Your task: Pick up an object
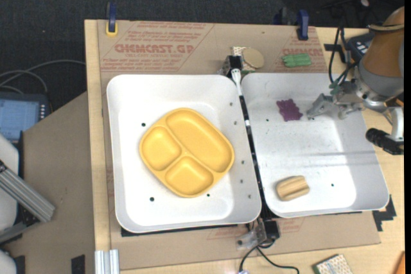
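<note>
Right now we see the gripper (319, 108), jaws spread, hovering beside the purple grape bunch (288, 109) in the right bin (347, 144).

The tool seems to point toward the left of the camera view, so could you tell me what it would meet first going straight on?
Probably the purple object, which lies in the right bin just left of the tool; height above the bin is unclear.
</note>
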You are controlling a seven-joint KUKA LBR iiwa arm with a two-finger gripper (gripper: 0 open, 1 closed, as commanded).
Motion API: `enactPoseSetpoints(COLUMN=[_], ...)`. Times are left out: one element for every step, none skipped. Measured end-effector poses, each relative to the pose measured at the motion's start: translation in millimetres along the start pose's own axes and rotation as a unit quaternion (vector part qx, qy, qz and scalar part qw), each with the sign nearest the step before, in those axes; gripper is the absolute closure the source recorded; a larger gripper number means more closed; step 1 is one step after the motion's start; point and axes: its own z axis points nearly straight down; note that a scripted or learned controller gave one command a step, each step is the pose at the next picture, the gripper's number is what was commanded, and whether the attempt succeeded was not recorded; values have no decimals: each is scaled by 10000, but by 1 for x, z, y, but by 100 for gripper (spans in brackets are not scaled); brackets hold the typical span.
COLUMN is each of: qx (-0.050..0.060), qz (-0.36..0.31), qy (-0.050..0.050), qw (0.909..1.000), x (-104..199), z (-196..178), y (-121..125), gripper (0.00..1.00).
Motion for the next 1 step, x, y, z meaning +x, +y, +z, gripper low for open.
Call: enactPoseSetpoints(qx=[39], qz=[-16], qy=[11], qw=[10000], x=[76], z=[14], y=[-43], gripper=[0])
